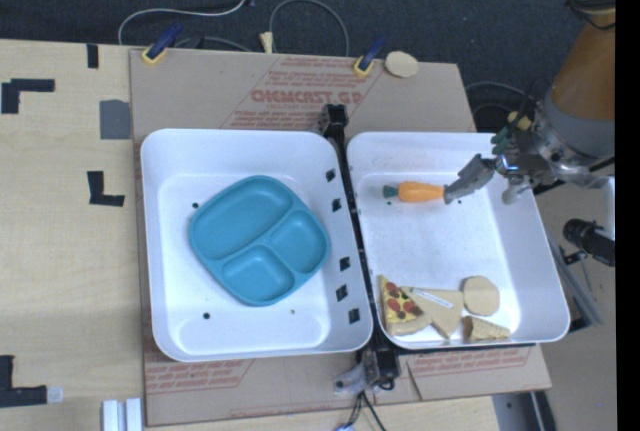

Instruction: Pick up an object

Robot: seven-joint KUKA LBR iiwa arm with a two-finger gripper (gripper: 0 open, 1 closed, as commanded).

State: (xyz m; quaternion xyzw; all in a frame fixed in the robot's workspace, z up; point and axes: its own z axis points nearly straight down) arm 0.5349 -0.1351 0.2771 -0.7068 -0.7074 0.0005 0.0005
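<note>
On a bench seen from above at a slant, two shallow white bins sit side by side on a sheet of cardboard. The left bin (160, 219) holds a blue divided plate (260, 239), lying flat near its middle. The right bin (520, 249) holds toy food: an orange carrot (418, 191) with a green end lies on its side near the far wall, apart from the rest, which likely makes it the easiest thing to reach. A pizza slice (400, 305), a round tan piece (481, 295) and two pale wedges are bunched in the near corner, touching or almost touching one another, so picking one cleanly there looks harder.

The grey arm, with its orange band, reaches in from the right over the right bin's far right corner. Its gripper (470, 181) angles down and to the left, the tip just beside the carrot's orange end. One dark finger (466, 183) is clear; whether the fingers are spread or closed cannot be told from here. Nothing is seen between them, and the carrot rests on the bin floor, so no object is lifted yet.
</note>
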